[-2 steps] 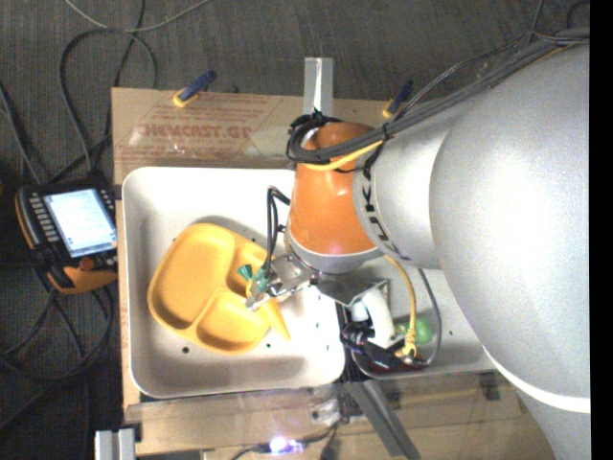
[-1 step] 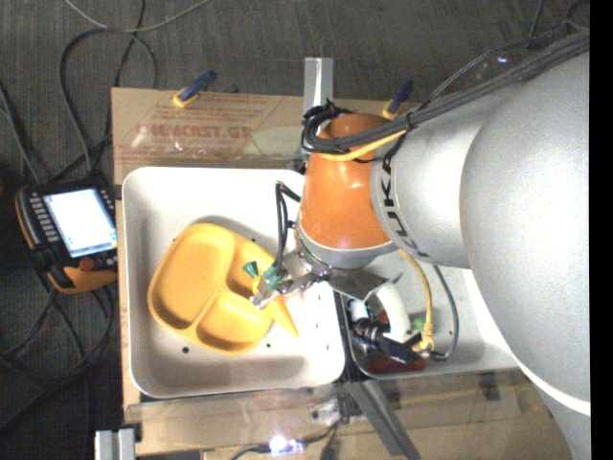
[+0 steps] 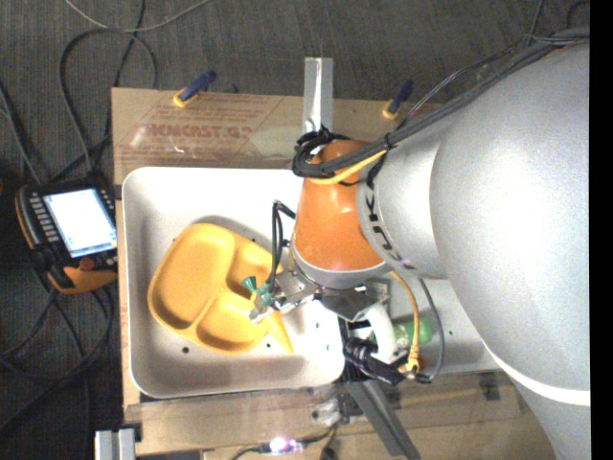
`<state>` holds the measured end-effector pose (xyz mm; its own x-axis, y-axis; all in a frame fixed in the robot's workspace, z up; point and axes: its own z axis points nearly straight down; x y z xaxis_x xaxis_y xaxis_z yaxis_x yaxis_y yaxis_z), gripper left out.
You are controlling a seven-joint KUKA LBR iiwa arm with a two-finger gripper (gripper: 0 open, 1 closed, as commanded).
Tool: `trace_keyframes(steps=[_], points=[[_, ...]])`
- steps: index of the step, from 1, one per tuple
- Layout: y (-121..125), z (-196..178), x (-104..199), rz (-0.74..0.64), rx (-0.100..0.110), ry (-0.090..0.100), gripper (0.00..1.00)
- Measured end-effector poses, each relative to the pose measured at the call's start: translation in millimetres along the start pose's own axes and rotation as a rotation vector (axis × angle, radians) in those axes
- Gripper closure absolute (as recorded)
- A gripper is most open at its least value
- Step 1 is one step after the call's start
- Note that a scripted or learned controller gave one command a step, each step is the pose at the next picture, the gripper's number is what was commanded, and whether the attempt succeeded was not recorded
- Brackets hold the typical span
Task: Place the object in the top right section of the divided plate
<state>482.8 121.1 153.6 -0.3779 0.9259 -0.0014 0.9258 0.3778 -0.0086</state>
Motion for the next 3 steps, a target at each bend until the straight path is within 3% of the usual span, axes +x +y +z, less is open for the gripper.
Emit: trace_keyframes(steps=[1, 2, 3], points=[[21.2, -113.0, 7.3, -0.017, -0.004, -0.003, 1.00], [-5.3, -31.7, -12.6, -0.097, -0.001, 0.002, 1.00], [51.8, -45.3, 17.2, -0.086, -0.003, 0.000, 1.00]])
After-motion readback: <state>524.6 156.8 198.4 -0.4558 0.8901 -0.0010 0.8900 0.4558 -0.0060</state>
